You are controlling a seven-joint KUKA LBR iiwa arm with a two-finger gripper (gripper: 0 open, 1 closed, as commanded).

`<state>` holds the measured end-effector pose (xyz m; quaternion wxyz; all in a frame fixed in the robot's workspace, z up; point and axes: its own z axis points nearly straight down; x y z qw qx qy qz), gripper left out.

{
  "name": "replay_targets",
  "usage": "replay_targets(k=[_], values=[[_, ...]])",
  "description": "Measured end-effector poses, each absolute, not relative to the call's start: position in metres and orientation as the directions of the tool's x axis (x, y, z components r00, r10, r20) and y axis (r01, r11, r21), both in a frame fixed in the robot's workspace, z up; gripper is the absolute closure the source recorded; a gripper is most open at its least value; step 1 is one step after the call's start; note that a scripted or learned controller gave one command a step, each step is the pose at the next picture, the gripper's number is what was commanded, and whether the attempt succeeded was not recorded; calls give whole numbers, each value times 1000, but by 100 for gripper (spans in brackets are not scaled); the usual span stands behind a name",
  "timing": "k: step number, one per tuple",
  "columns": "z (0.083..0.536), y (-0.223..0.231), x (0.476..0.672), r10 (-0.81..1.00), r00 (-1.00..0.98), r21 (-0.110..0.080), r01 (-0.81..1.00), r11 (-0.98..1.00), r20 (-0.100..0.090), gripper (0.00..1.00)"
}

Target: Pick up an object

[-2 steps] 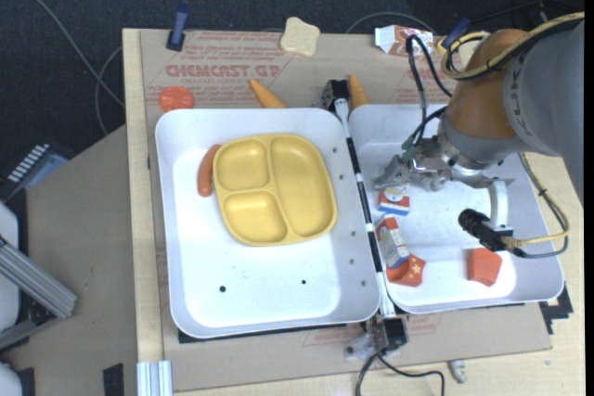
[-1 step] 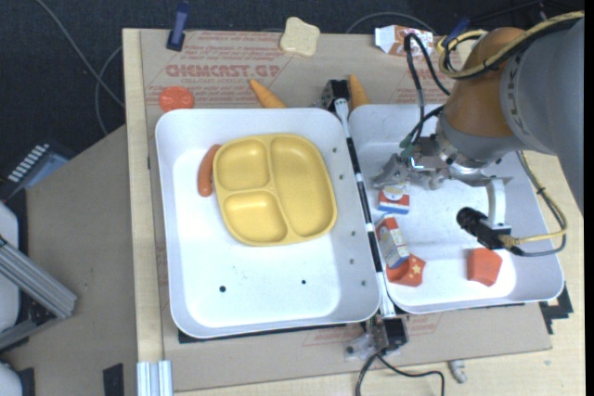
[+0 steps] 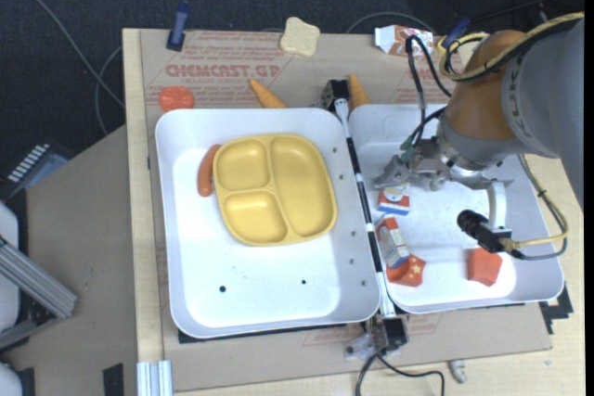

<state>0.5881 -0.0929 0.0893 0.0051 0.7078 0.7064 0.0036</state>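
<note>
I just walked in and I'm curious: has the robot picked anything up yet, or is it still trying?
Nothing looks lifted yet. The gripper is low in the right bin, just above a small red, white and blue carton. The orange block and the sausage by the yellow tray lie untouched. Grasping and lifting remain.

yellow tray [image 3: 275, 188] in left bin [image 3: 186, 274], pincer [image 3: 397, 173] over right bin [image 3: 529, 287]

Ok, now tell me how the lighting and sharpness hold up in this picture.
Camera view: lighting is even and soft, with the two white plastic bins bright but not blown out; the yellow three-compartment plastic tray casts little shadow; the tool and the grey arm's wrist look slightly soft; the small items in the right bin are too blurred to read.
</note>
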Motion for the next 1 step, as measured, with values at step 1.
replay_targets(k=[1], values=[[100, -91, 589, 1000, 1, 13, 1000, -1, 1, 100]])
